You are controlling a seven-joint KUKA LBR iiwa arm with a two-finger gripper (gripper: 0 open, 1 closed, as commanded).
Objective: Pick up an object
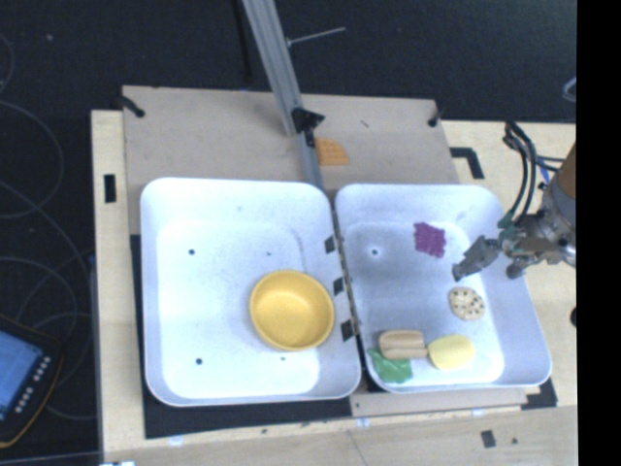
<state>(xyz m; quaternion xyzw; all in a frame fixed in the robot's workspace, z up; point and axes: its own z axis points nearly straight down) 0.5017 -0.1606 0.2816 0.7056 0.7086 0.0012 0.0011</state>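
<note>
The right bin (514, 352) holds several small items. A purple lump (430, 238) lies near its middle back. A round speckled cookie (467, 304) sits toward the right, and a yellow lemon-like piece (451, 351) lies at the front. Beside the lemon piece is a tan bread roll (402, 344), with a green leaf (390, 367) in the front left corner. My gripper (494, 264) hangs over the right side of this bin, just above and behind the cookie. Its fingers are spread open with nothing between them.
The left bin (184, 221) holds a yellow bowl (291, 309) near its front right. A grey metal post (277, 61) slants up from the back where the two bins meet. An orange tag (331, 152) lies on the board behind the bins.
</note>
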